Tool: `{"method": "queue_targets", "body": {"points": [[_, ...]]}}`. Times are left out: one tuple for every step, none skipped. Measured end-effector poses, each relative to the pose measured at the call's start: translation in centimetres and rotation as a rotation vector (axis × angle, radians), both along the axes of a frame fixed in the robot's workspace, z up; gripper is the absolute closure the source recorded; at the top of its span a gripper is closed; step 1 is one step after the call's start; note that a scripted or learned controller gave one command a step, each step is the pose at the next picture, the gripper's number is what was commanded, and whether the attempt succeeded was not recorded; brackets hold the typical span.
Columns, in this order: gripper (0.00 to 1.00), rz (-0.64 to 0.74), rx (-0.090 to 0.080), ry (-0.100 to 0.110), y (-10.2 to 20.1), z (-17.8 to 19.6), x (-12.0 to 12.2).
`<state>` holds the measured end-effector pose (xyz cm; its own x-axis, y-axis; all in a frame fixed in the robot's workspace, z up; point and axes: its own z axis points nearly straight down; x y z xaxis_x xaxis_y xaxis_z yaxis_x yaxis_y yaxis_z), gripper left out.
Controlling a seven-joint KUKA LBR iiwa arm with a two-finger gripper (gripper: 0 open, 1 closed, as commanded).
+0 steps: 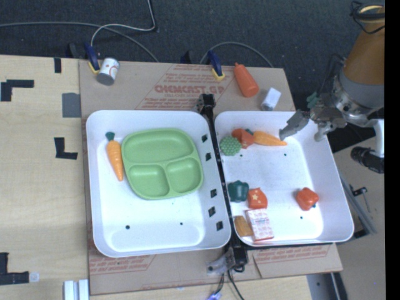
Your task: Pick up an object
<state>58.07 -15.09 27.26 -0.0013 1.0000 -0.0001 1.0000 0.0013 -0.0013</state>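
My gripper (pixel 307 129) hangs over the far right corner of the right bin (pixel 330 175), open, with nothing between its fingers. Just left of it lies an orange carrot (pixel 270 139), beside a red piece (pixel 242 136) and a round green item (pixel 230 145). Nearer the front of the same bin are a dark green pepper (pixel 238 190), a red toy (pixel 257 199), a red pepper (pixel 306 198) and a small printed box (pixel 259 224). The left bin (pixel 103 224) holds a green divided plate (pixel 164 162) and a second carrot (pixel 114 158).
Behind the bins on the cardboard lie an orange bottle (pixel 245 80), a small white cube (pixel 271 97) and a little can (pixel 108 69). A black divider (pixel 215 167) with clips runs between the bins. Cables cross the dark floor at the back.
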Motion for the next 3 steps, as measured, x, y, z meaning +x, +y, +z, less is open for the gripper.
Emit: {"method": "queue_targets", "body": {"points": [[0.00,0.000,0.002,0.005,4.3,-13.0,6.5],[0.00,-0.005,-0.003,0.020,2.8,-18.9,8.3],[1.00,-0.004,-0.004,0.021,2.8,-18.0,8.3]]}}
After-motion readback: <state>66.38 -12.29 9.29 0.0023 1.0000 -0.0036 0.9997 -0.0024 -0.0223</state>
